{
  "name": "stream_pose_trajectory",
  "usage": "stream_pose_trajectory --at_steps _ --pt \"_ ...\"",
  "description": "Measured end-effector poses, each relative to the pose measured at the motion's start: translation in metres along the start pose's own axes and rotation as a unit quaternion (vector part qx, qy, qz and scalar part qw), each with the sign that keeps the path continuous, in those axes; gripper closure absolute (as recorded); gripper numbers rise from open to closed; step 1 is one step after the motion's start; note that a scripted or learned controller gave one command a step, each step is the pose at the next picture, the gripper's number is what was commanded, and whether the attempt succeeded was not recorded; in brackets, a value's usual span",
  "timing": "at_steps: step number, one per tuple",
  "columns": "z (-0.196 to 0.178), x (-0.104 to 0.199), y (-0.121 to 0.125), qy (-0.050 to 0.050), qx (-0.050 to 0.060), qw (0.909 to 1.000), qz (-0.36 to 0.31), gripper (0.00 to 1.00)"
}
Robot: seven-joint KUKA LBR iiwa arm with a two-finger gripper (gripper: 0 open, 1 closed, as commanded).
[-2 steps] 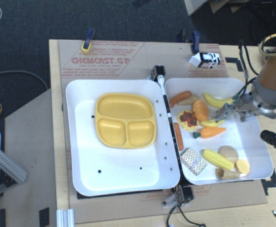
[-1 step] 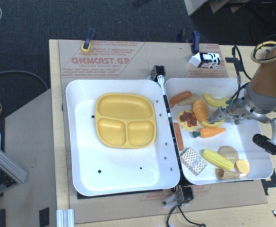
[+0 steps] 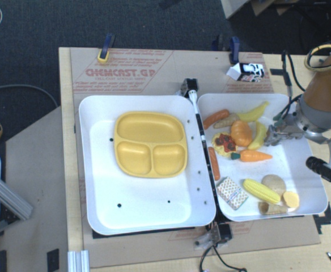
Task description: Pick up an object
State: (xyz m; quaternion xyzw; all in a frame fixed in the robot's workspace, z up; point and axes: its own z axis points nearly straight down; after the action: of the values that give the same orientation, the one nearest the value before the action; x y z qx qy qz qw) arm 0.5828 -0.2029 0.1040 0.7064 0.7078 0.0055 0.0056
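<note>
Carrot (image 3: 256, 156) is the likeliest object to pick, and everything here is placed from it. Far to the carrot's left, in the left bin (image 3: 97, 169), sits a yellow divided tray (image 3: 151, 143), well apart from the arm. In the right bin (image 3: 310, 203), a red sausage (image 3: 213, 163) lies left of the carrot along the bin's wall. A round orange fruit (image 3: 241, 132) rests just above and left of the carrot. A cob of corn (image 3: 261, 190) lies below it.

The carrot itself lies flat near the middle of the right bin. Its long axis runs almost level across the view, with the pointed end to the right. Its right half has bare bin floor on both sides.

The gripper (image 3: 272, 136) hangs just above and right of the carrot's pointed end, near it but not touching. Whether the pincer is apart or together I cannot tell, since the wrist hides it from above. I see nothing held.

In my judgement the coming move is short: down-left in the view, then a descent, closing across the carrot's narrow width.
</note>
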Motion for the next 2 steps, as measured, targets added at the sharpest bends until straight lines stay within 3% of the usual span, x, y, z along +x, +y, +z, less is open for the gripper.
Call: stream_pose_trajectory --at_steps 2 --pt "-0.089 0.004 0.011 -0.001 0.004 1.0 0.0 1.0"
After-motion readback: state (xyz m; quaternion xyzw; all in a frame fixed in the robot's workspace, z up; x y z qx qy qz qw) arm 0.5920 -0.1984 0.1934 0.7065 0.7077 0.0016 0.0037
